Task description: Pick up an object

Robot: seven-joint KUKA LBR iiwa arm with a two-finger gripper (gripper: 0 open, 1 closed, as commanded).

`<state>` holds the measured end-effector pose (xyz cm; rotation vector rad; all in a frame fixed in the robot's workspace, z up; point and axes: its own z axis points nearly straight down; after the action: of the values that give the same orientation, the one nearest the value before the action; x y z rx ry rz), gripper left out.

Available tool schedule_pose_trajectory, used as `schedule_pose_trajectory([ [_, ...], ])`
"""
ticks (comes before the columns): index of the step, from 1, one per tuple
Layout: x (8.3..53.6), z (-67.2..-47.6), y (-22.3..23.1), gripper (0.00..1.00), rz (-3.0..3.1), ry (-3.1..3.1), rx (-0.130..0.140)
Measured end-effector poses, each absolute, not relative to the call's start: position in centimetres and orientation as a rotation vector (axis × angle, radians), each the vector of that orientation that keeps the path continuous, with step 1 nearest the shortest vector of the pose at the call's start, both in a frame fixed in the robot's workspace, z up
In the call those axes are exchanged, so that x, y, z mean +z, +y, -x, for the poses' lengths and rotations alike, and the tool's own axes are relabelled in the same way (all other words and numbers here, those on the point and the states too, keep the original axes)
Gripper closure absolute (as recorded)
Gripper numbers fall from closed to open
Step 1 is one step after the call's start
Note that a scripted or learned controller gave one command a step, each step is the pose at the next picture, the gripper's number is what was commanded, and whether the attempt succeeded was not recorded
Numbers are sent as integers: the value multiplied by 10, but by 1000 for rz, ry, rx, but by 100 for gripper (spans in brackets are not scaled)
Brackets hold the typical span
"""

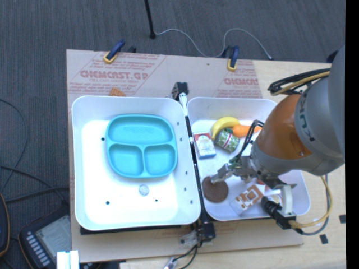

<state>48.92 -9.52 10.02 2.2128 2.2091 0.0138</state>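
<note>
The pincer (221,174) hangs low over the right bin (291,210), its tip reaching toward that bin's left side, just above a brown round disc (215,190) that lies flat on the bin floor near the front-left corner; whether the tip touches the disc cannot be told, and neither can how far the pincer is parted or whether it has hold of anything. The disc is dark brown, flat and circular (rather like a cookie). Behind the pincer lie a small white and red packet (205,146), a yellow banana (223,124), a green jar (228,139) and an orange piece (242,130). To its right lies a brown-and-white wrapper (248,198). The left bin (90,150) holds a blue divided tray (141,145).
</note>
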Motion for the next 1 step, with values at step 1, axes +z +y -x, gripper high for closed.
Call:
schedule_pose_trajectory([
  [1,110,-490,-95,100,-2212,2209,16],
])
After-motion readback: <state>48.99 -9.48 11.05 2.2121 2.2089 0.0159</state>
